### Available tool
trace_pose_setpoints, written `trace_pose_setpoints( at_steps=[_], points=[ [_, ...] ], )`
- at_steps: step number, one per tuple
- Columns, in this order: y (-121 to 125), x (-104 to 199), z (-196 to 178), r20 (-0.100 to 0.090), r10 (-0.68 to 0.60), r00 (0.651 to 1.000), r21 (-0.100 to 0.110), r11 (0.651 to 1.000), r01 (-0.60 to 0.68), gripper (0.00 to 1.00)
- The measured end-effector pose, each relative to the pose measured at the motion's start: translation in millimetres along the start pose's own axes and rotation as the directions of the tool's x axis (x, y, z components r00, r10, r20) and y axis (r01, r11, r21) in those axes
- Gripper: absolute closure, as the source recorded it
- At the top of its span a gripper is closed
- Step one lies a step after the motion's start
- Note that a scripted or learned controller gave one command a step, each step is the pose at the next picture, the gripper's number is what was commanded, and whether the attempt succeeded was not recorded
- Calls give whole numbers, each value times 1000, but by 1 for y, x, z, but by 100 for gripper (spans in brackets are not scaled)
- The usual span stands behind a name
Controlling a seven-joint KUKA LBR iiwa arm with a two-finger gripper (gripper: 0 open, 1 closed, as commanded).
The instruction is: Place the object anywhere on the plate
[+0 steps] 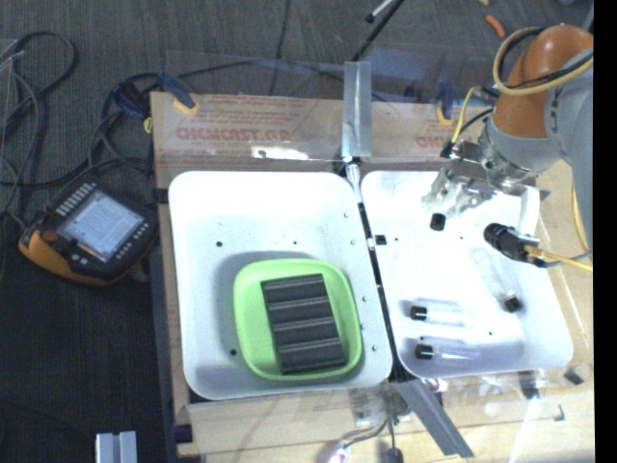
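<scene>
A lime green plate [249, 297] lies in the left bin [198, 230], towards its front. A dark grey ridged block [304, 323] rests on the plate. My gripper [455, 198] hangs over the back part of the right bin [405, 191], well away from the plate. Just below it, a small black-capped piece [437, 222] shows against the bin floor; I cannot tell whether it is held or lying there.
Three clear tubes with black caps lie in the right bin: one [436, 311] in the middle, one [445, 352] near the front wall, one [501, 287] to the right. A black fitting [505, 238] with a yellow cable juts from the arm. A pendant [92, 230] lies left of the bench.
</scene>
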State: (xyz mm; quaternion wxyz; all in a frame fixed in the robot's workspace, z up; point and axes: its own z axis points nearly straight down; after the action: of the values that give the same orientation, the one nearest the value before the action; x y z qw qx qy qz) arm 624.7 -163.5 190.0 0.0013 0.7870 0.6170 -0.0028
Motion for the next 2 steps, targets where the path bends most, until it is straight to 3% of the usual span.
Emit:
trace_pose_setpoints(
  at_steps=[1, 2],
  points=[
    [-60, 58, 7, -5, -15, 1000, 2, 1000, 15, 100],
    [-60, 58, 7, -5, -15, 1000, 1, 1000, 15, 0]
  ],
)
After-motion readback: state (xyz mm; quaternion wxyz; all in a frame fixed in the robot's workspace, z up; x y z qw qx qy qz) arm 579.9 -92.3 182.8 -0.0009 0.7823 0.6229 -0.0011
